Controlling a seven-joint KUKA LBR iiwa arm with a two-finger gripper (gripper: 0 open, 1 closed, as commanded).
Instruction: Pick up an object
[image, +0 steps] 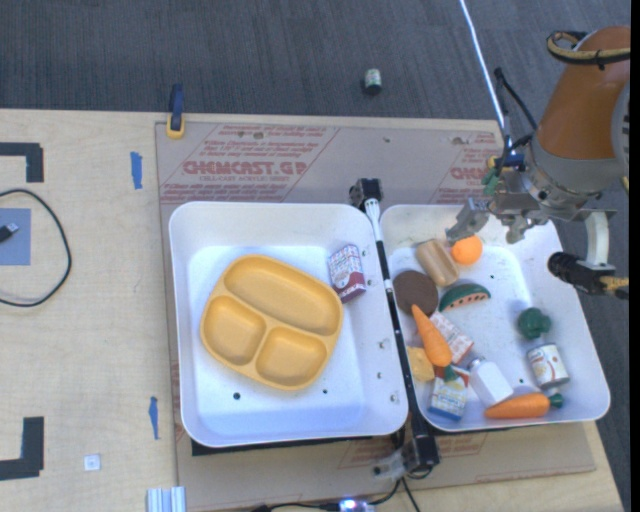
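White bins sat side by side, with the gripper (492, 217) poised over the far end of the crowded right bin (583, 352).

Its fingers (468, 219) stood apart with nothing between them, just above a small orange ball (466, 250) that lay beside a tan cylinder (436, 262). Close below these lay a brown round piece (414, 291), a watermelon slice (464, 296) and a carrot (432, 340), all near one another. Farther toward the near edge were a white bottle (490, 381), a second carrot (518, 406), a small can (547, 365) and a green broccoli piece (533, 322). The left bin (195, 240) held a yellow divided tray (270, 320) and a small red-and-white carton (346, 271) tilted by the divider between the bins.
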